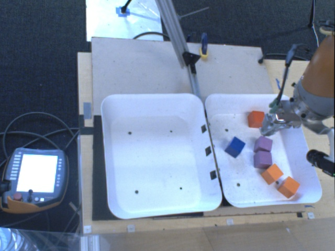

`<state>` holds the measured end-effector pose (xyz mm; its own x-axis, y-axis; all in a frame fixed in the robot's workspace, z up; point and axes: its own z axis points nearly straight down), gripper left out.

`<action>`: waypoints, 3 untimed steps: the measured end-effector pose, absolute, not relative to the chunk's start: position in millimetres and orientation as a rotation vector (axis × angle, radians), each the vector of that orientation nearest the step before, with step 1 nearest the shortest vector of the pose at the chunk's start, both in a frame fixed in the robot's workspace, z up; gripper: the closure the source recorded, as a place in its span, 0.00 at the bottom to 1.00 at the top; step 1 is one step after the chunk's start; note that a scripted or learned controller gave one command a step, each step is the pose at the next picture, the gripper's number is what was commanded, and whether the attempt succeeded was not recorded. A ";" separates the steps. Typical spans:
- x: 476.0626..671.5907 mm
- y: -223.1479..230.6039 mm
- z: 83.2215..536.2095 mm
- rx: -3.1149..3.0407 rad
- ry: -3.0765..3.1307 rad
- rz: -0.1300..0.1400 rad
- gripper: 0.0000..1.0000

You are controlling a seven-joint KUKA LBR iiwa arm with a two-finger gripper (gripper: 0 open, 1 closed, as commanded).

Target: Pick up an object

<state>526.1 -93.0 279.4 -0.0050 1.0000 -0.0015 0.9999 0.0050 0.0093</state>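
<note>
I see the right bin [314,195] holding six blocks | gripper [272,123] just above the purple block [263,143], beside an orange block [256,119] | I can't tell its jaws | blue block [235,147] sits left with room around.

Six blocks [262,144] lie in the right bin [230,197], beside the left bin [112,156]

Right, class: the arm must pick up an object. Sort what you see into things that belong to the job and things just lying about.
Belonging to the job:
pincer
orange cube
blue cube
two purple cubes
two orange blocks
right bin

Just lying about:
left bin
control pendant
cables
</note>
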 end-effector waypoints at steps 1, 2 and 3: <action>546.1 -36.9 280.4 2.208 2.232 0.007 1.00; 563.4 15.3 280.8 2.209 2.232 0.006 1.00; 583.2 70.7 276.8 2.209 2.233 0.006 1.00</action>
